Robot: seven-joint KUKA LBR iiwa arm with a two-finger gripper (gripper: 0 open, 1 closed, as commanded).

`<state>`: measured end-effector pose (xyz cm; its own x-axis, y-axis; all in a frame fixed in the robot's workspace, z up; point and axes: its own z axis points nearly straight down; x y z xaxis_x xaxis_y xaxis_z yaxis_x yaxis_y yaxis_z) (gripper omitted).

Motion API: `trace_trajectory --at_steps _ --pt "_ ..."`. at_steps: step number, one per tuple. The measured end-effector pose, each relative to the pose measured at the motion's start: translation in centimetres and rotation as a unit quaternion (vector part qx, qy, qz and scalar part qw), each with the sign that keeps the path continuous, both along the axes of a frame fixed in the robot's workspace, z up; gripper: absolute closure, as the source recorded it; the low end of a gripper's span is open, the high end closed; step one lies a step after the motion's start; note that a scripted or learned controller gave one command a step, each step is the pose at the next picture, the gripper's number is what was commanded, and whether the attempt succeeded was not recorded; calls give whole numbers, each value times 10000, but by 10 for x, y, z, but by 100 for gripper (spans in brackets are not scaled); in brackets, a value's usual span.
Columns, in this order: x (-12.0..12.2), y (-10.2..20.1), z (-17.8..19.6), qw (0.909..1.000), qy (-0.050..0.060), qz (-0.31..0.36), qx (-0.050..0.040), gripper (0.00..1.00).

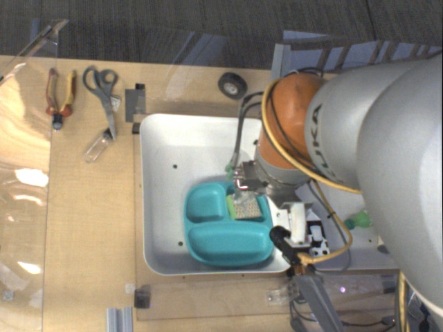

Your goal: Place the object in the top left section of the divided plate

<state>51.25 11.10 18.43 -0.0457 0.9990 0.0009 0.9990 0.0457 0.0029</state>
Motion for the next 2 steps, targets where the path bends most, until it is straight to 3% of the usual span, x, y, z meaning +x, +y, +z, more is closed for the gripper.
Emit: trace_trajectory --at_steps 1,2 --pt "-21 65 69 9994 -12 354 6 100" --pt "-25 13 40 9999 -2 162 -2 100"
